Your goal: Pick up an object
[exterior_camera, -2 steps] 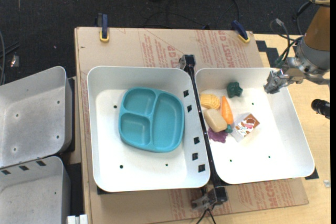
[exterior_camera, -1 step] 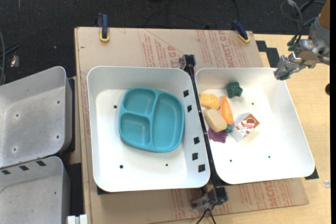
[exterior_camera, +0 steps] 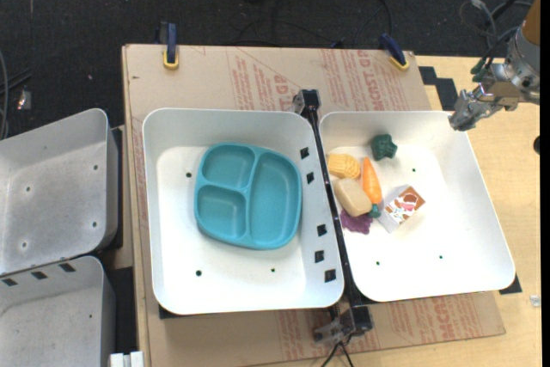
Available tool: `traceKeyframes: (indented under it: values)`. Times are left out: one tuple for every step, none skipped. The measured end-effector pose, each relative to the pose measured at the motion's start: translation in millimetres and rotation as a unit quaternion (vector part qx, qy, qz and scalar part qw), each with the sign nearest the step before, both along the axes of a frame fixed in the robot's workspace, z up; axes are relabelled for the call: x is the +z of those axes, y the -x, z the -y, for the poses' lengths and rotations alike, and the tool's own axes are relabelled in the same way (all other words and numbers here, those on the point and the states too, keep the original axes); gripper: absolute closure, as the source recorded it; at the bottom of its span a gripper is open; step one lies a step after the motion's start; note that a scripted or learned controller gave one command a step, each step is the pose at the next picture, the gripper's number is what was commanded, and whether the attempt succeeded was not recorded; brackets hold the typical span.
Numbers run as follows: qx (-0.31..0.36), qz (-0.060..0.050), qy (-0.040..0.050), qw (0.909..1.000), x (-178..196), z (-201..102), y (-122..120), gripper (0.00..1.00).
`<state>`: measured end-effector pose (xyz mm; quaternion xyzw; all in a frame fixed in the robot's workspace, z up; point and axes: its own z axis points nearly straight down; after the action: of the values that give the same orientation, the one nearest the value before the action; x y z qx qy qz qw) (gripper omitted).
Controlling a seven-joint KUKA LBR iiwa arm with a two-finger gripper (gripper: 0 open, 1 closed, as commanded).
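Note:
The right bin (exterior_camera: 447, 245) holds a cluster of toy food at its left side: a dark green broccoli piece (exterior_camera: 383, 147), a yellow corn piece (exterior_camera: 343, 165), an orange carrot (exterior_camera: 370, 180), a tan bread-like piece (exterior_camera: 352, 198), a purple item (exterior_camera: 357, 224) partly under it, and a small white and red packet (exterior_camera: 402, 208). My gripper (exterior_camera: 464, 113) hangs at the bin's far right corner, above its rim and well apart from the toys. Nothing shows between its fingers.
The left bin (exterior_camera: 172, 271) holds a teal divided plate (exterior_camera: 249, 195). Black clips join the two bins along the middle. Blue and yellow clamps (exterior_camera: 170, 47) pin the cardboard base at the back. Grey metal trays (exterior_camera: 51, 185) lie at the far left.

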<state>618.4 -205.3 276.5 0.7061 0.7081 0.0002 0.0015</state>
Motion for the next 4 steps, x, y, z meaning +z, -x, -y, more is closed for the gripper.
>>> traceKeyframes:
  values:
    - [0.002, -0.001, -0.0015, 1.0, 5, -52, -8, 1.0]
    - [0.002, -0.002, -0.0015, 1.0, -8, -100, -6, 1.0]
    - [0.003, -0.001, -0.0019, 1.0, -22, -159, -16, 1.0]
    - [0.003, -0.002, -0.002, 1.0, -35, -220, -18, 1.0]
